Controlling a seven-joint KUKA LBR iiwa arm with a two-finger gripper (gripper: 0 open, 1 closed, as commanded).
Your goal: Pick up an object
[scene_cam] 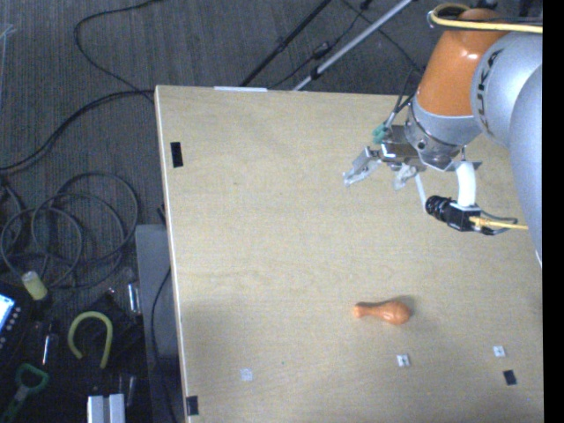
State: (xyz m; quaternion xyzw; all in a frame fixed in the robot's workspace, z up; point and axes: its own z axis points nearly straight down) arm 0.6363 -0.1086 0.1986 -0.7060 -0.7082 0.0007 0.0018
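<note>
- Lying low in the frame's lower right, a small orange pear-shaped object (384, 311) is resting on the pale wooden desk (264, 263).
- Upper right, the silver two-finger tool (377, 171) is hovering spread wide, gripping nothing.

You're looking at dark grey carpet (79, 86) strewn with black cables (70, 218), a pale wooden benchtop (264, 263), and metal stand legs (370, 20) crossing the top.
</note>
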